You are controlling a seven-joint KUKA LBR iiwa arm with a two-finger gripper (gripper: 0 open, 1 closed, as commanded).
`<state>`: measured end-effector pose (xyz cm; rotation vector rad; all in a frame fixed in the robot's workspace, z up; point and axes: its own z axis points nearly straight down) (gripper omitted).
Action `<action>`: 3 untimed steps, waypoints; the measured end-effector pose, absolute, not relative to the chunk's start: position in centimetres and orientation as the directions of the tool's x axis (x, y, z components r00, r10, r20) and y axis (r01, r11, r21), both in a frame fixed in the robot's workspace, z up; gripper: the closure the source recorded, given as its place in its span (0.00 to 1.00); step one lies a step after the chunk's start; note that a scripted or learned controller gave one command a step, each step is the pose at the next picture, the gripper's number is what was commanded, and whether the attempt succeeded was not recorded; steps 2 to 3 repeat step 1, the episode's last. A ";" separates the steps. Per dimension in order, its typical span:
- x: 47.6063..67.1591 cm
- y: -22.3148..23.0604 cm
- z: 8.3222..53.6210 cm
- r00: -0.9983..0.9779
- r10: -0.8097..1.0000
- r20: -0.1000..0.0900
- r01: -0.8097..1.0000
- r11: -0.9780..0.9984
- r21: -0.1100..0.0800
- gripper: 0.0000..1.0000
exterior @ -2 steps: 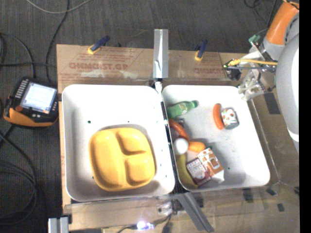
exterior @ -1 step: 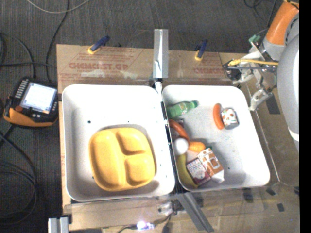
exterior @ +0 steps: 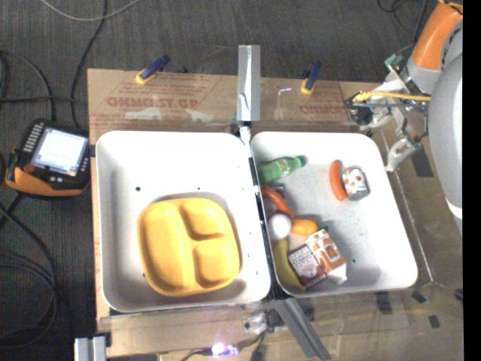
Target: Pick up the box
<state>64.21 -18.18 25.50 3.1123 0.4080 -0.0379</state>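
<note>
One box lying well below and left of the pincer, looking light, stiff, slick-printed. Probably best gripping across its narrow sides. Pincer spacing: cannot tell.

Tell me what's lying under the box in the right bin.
The box lies tilted at the right bin's near edge, overlapping a yellow banana-like piece. An orange and white egg sit beside it. Anything directly beneath is covered.
</note>
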 end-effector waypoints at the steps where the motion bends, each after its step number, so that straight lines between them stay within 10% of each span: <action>1: 59.7 -18.4 10.7 0.980 0.201 0.006 0.201 -0.980 0.003 0.00; 3: 59.7 -18.4 10.7 0.980 0.201 0.006 0.201 -0.980 0.003 0.00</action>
